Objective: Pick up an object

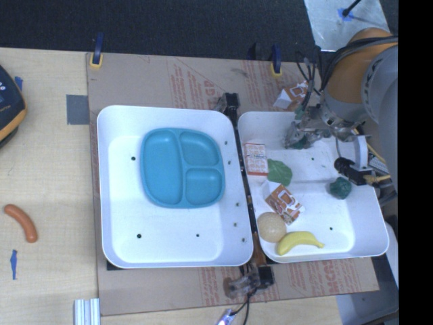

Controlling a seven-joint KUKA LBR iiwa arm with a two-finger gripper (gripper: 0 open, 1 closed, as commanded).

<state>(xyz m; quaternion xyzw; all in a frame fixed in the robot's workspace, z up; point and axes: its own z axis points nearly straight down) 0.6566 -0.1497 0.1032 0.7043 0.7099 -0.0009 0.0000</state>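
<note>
The right bin [369,239] holds several things: a red-and-white packet [255,158], a light green lump [279,172], a brown-and-white packet [284,203], a beige round piece [270,227], a yellow banana [300,242] and a dark green ball [340,187]. My gripper [300,134] hangs low over the far part of this bin, up and right of the light green lump and left of the dark green ball. I see nothing held in it. The grey arm with its orange band [358,59] comes in from the upper right.
The left bin [115,181] bears a blue divided plate [183,166]. A small packet [292,97] lies on the cardboard behind the right bin. On the bench at far left lie a sausage [21,222] and a black-and-yellow device [8,107].
</note>
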